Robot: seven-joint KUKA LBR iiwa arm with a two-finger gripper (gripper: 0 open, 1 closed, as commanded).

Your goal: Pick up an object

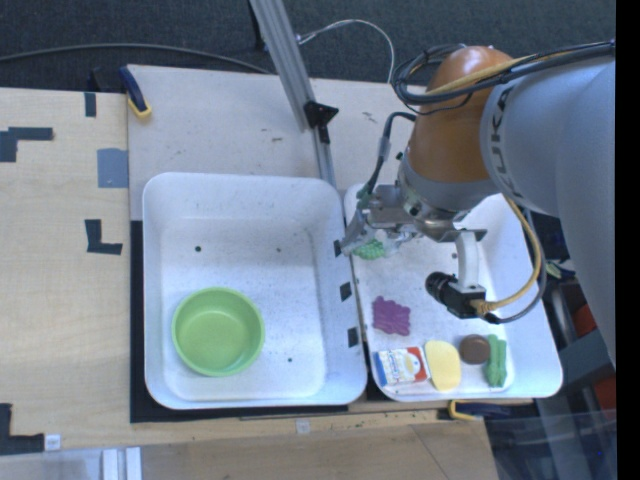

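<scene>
My gripper (368, 242) hangs over the far left corner of the right bin (524, 280), close to the wall between the two bins. A small green object (370, 251) sits between its fingertips, and the fingers are closed on it. Loose in the right bin lie a purple toy (391, 316), a red and white packet (400, 366), a yellow object (443, 364), a brown round piece (474, 349) and a green piece (495, 360). The arm's orange band and grey body cover the far right part of that bin.
A green bowl (218, 330) stands in the near left part of the left bin (160, 218). A grey pole (290, 58) slants across the bench behind the bins. A black cable loops above the arm.
</scene>
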